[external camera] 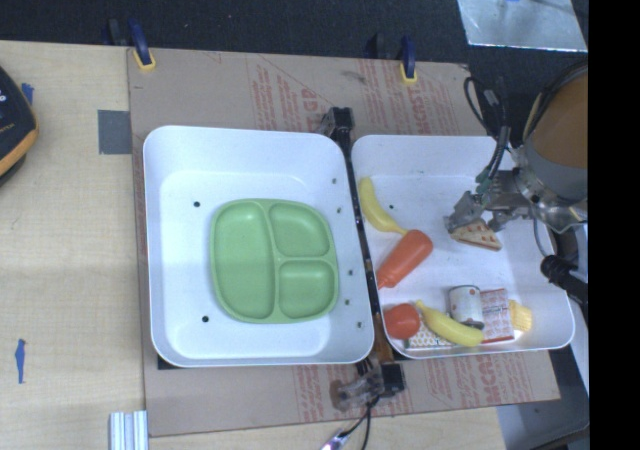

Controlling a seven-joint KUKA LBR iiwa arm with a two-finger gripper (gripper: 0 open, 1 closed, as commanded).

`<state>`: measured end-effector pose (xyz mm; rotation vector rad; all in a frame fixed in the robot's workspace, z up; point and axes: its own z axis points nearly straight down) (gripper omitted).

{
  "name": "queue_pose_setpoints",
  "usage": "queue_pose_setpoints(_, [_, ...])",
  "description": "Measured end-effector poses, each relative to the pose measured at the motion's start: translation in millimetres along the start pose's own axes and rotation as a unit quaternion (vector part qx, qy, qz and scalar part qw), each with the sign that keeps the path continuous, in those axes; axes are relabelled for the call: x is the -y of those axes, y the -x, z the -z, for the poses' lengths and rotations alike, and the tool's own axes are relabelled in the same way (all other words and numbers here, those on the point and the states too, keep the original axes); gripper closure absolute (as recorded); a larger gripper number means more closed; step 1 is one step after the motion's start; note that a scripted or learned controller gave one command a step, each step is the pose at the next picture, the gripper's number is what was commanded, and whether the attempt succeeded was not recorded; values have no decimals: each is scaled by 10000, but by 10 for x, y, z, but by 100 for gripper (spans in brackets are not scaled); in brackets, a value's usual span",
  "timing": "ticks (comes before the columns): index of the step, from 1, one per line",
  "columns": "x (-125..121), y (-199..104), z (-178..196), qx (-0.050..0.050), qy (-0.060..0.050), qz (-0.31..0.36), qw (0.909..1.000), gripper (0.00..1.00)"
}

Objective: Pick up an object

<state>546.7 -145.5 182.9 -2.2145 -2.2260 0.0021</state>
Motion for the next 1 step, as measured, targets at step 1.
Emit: queue_pose_setpoints(1, [122, -729, 208, 0, -13, 6, 10000, 100])
